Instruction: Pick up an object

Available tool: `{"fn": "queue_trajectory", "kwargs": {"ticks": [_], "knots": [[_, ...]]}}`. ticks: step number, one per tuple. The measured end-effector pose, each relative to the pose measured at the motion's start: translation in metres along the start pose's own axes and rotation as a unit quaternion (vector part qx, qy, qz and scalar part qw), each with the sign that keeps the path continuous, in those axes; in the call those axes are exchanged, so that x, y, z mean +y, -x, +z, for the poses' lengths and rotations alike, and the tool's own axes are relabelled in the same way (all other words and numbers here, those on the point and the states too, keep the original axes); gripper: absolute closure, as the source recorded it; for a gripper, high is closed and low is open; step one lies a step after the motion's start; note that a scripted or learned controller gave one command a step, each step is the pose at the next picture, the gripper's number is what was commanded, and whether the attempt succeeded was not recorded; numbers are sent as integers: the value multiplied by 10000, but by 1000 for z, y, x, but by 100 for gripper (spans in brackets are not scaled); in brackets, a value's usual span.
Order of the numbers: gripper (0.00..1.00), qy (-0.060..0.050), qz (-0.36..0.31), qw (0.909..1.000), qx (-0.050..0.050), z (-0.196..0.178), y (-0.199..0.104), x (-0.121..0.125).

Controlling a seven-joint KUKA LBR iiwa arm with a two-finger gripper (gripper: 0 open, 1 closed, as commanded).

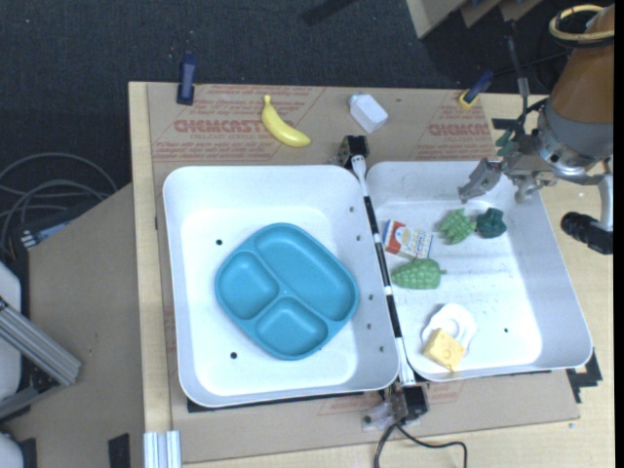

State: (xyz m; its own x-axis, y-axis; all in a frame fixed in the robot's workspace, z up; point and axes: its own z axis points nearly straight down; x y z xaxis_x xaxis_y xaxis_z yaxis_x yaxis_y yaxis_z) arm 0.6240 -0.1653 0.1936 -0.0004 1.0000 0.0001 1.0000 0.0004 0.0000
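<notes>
Now | dark green toy point(490, 223) | just below fingers point(501, 180), untouched

Right bin contents, candidate items for picking:

1. Light green knobbly toy broccoli floret point(454, 226), upper middle of the bin, touching item 2 on its right.
2. Dark teal lumpy toy vegetable point(490, 223), just right of item 1.
3. Small red-and-white printed carton point(406, 240), lying flat near the bin's left wall.
4. Green bumpy oval toy fruit point(417, 275), lying on its side just below the carton.
5. Yellow wedge of toy cheese point(445, 348), near the front edge, resting against item 6.
6. White rounded piece point(458, 322), identity unclear.
</notes>
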Motion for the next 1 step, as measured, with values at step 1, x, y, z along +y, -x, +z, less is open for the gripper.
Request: {"fn": "queue_trajectory", "kwargs": {"ticks": [1], "knots": [[0, -12, -2, 10000, 4, 99, -14, 15]]}}
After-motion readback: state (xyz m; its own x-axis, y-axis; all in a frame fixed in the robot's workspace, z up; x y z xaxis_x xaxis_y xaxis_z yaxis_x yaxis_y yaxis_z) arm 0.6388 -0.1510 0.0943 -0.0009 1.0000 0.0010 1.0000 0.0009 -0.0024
